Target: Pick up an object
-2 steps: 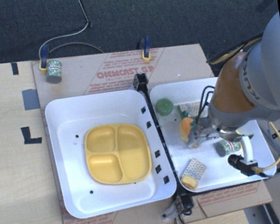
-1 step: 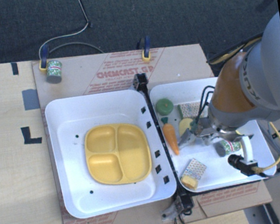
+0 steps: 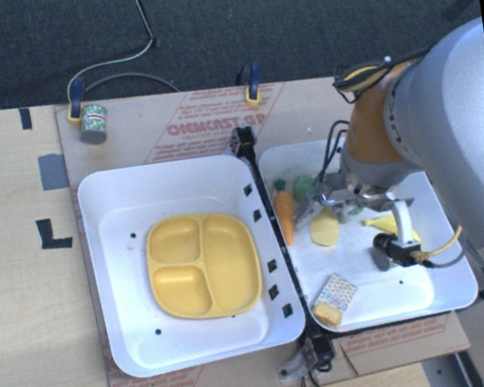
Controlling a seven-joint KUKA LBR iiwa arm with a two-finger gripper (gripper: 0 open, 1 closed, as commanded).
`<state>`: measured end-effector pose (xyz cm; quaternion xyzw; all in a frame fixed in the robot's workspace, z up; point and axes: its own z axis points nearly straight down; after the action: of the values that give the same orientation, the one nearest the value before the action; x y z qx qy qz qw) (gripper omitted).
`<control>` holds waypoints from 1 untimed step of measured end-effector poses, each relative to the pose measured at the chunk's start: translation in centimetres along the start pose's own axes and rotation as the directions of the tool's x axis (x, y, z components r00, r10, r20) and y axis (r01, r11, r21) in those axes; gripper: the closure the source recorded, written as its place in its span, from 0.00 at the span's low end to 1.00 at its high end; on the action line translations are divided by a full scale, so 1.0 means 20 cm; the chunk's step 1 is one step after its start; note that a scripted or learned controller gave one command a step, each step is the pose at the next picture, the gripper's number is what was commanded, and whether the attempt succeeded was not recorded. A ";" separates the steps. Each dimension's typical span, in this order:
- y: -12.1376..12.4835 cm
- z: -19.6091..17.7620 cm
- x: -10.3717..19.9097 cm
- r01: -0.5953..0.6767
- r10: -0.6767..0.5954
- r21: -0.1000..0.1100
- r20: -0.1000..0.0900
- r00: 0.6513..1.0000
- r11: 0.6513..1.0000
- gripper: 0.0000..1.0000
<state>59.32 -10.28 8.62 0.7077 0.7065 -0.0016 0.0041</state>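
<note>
Tool [image 3: 338, 205] hovers near right bin's [image 3: 456, 296] crowded left edge.

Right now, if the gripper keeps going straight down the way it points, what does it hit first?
Most likely the pale yellow object lying on the right bin's floor, just below the gripper in the camera view. The carrot lies off to the side, by the divider. Depth is hard to judge from this slanted view.
</note>
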 end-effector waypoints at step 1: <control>0.00 -0.05 0.01 0.003 -0.003 0.000 -0.003 1.000 1.000 1.00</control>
<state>59.37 -10.03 9.59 0.7068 0.7074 -0.0007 0.0031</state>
